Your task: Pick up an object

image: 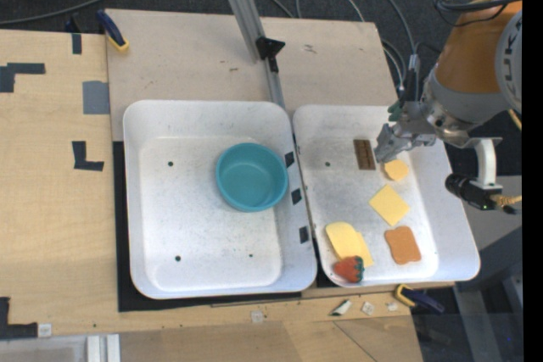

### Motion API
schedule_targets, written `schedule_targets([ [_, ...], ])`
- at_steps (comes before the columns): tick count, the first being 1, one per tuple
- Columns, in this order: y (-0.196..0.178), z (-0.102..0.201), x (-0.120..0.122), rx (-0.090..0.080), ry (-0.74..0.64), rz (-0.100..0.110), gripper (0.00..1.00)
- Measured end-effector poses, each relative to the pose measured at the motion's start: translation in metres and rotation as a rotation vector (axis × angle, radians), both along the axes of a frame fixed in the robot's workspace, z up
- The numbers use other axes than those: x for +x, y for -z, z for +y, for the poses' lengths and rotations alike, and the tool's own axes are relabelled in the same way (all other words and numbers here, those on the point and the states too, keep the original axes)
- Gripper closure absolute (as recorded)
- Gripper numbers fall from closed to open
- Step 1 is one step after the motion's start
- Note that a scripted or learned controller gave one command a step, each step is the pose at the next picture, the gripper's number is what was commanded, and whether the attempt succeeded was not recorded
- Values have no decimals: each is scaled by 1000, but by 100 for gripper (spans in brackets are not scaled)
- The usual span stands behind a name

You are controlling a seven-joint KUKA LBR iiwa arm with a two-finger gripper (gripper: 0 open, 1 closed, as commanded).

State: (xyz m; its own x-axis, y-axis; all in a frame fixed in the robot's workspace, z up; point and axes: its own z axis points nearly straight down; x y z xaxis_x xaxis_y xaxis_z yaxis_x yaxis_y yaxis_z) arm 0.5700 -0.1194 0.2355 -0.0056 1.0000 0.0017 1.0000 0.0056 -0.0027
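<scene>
I had the gripper low over the right bin, near its top edge, between the brown block and the small yellow piece. Couldn't tell the finger gap from this angle, nothing seen held. Rest of the right bin: yellow square, orange piece, pale yellow slab touching the strawberry. Left bin had the teal bowl, upright, right of centre
</scene>
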Motion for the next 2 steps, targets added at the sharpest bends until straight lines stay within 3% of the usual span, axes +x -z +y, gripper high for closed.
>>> schedule_targets([
  [2, 7, 94, -39, 0, 0, 1, 100],
])
